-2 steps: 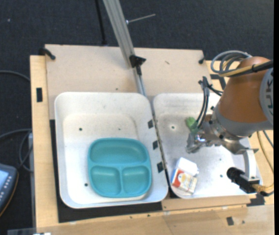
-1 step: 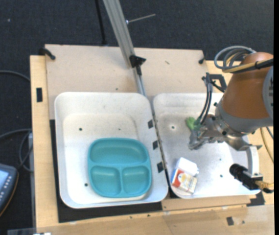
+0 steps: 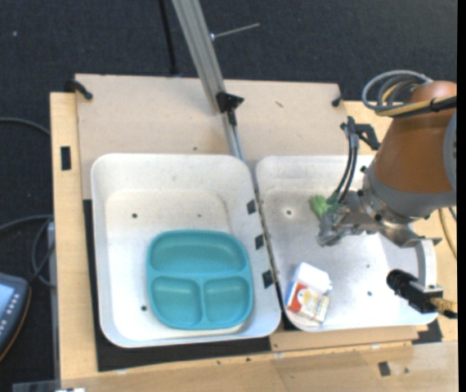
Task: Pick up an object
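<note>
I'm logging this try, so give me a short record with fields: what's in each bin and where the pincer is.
left bin: teal divided plate, lying flat
right bin: white and red box near the front left corner; green thing near the middle
pincer: above the right bin, just beside the green thing
grasp: cannot tell

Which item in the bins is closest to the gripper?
The small green object in the right bin, just beside the gripper. The red-and-white box lies farther off in that bin; the teal divided tray sits in the left bin.
</note>
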`<state>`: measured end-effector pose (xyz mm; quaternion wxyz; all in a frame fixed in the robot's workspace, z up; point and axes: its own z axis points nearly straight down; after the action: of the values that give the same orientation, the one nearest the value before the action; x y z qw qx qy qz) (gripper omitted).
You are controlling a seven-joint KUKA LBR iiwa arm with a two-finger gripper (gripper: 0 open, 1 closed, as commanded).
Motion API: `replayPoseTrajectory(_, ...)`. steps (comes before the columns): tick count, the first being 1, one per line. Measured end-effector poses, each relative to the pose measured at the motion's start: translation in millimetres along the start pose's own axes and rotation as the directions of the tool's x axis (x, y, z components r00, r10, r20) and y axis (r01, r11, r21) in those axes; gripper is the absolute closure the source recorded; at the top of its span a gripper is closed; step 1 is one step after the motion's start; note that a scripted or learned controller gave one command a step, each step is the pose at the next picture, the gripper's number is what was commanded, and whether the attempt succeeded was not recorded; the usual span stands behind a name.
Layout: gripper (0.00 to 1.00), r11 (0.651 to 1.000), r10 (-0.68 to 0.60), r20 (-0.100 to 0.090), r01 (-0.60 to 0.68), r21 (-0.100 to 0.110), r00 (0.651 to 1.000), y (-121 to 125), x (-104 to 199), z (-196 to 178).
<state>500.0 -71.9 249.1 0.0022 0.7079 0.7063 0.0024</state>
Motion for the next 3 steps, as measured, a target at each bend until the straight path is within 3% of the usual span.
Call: replayPoseTrajectory(3, 1.0, 1.0, -0.006, 0.001, 0.006, -0.009, 1.0, 3.6, -1.9, -31.1)
